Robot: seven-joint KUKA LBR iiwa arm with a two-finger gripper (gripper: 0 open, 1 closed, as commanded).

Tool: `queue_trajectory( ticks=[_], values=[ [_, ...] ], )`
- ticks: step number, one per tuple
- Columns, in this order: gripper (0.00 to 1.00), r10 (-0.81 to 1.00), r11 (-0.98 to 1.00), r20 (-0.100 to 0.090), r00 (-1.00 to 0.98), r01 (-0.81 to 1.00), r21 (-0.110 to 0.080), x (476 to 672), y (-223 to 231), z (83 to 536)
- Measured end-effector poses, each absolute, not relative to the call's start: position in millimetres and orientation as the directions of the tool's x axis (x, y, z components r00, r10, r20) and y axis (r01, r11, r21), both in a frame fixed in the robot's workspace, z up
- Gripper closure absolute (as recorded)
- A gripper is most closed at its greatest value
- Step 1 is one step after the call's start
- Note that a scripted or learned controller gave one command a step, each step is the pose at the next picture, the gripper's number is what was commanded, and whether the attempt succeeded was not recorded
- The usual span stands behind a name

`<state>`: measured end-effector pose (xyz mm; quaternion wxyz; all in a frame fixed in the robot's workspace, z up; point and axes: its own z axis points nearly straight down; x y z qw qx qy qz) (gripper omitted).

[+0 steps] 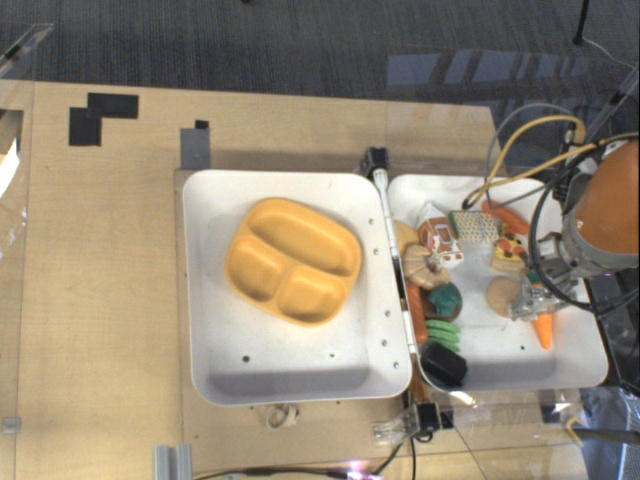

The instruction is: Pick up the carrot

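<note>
I see the carrot [543, 329] lying in the right bin [575, 368], near that bin's right wall and toward its front. It is small and orange, its thicker end up against the metal tip of the jaws [528, 303] and its point aimed toward the front rim. From my view it sits just below and slightly right of the jaws, touching or all but touching them; I can't tell whether it is actually between the fingers.

The arm [605, 213] comes in from the right, over the right bin's far right side, its orange band a large rounded shape above the grey wrist. Black and yellow cables [520, 148] loop around it. The wrist points down into the bin, and the jaws hang low over the bin floor beside a tan round piece [503, 294].

How far apart the jaws stand I can't tell; the tip is a small grey blur from this angle.

The remaining toys are crowded along the right bin's left side: a little red-and-white house [438, 238], a dark green ball [444, 300], a green piece [442, 332] and a black object [443, 366] at the front corner. The left bin [215, 368] on the desk [90, 298] holds a yellow divided tray [293, 259].
</note>
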<state>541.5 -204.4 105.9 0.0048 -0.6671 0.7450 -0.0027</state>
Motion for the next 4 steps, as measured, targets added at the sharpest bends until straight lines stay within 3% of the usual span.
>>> queue_trajectory(
  ticks=[1,2,3,4],
  values=[
    [0.0,-0.994,0.105,-0.011,-0.105,-0.994,-0.009,542.3,-199,106],
    [0.0,-0.996,-0.085,-0.019,0.085,-0.996,-0.011,583.4,-192,90],
    [1.0,-0.996,-0.082,-0.018,0.083,-0.996,-0.023,586.9,-192,103],
    [1.0,-0.997,-0.078,-0.02,0.079,-0.996,-0.031,589.7,-190,115]
  ],
)
